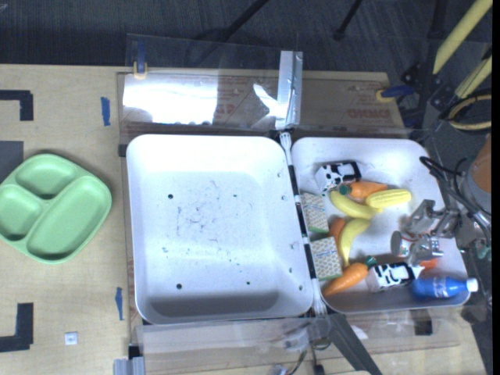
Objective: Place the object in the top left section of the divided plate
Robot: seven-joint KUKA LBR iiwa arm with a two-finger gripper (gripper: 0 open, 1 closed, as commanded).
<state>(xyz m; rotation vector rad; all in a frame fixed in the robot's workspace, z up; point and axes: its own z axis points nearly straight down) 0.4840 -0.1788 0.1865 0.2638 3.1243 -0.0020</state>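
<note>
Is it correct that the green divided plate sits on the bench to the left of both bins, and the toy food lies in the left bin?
Not quite. The camera view shows the toy food in the right bin. The green divided plate does sit left of both bins.

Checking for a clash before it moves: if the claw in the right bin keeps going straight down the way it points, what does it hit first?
Probably the black-and-white bottle lying just under the claw, beside the blue bottle. Depth is hard to judge from this slanted view.

Robotics lab, wooden bench [70, 92] with blue tape marks [105, 110], white bins [207, 151], tripod legs [355, 6]
</note>
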